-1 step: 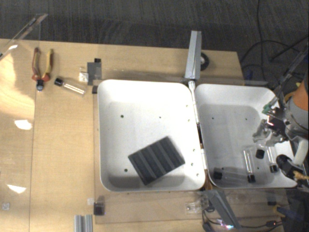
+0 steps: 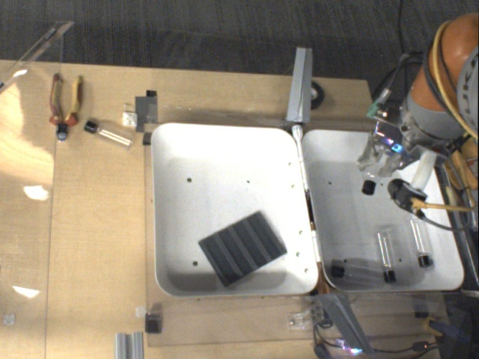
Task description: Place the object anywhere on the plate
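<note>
Vials sit in the right bin (image 2: 449, 279) at five o'clock — clear glass tubes (image 2: 385, 248) with dark caps, slick and round. Gripper (image 2: 372, 172) hovers at three o'clock above that bin; how the jaws stand, I cannot tell — nothing visibly held. Plate (image 2: 242, 247), a dark ribbed slab lying askew, waits in the left bin (image 2: 224, 148) at six o'clock. Risk as I judge it: smooth cylinders roll or slip from a pinch, and the ribs could let one roll off.
</note>
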`<state>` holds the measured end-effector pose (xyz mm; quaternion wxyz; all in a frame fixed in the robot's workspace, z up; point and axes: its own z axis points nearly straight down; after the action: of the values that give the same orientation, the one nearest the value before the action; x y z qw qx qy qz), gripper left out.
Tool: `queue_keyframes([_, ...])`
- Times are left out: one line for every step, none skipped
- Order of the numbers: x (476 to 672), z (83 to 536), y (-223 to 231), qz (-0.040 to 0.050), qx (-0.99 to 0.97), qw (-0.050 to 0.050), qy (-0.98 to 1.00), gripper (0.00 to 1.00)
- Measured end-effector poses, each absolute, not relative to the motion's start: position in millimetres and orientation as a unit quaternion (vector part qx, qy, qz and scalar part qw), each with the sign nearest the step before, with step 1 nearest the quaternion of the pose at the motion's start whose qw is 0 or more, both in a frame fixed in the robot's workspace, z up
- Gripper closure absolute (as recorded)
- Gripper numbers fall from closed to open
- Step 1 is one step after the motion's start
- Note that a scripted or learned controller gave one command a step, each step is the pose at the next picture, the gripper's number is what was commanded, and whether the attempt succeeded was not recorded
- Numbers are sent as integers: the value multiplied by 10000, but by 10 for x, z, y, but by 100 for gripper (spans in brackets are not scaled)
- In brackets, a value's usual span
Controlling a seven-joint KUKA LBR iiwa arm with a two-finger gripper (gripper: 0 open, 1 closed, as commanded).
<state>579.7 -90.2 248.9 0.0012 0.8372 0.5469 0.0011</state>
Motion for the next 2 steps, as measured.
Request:
queue_keyframes([6444,2603,-27,6,7744,9,6327,100])
queue_keyframes([6685,1842,637,5,6570,4,7539,100])
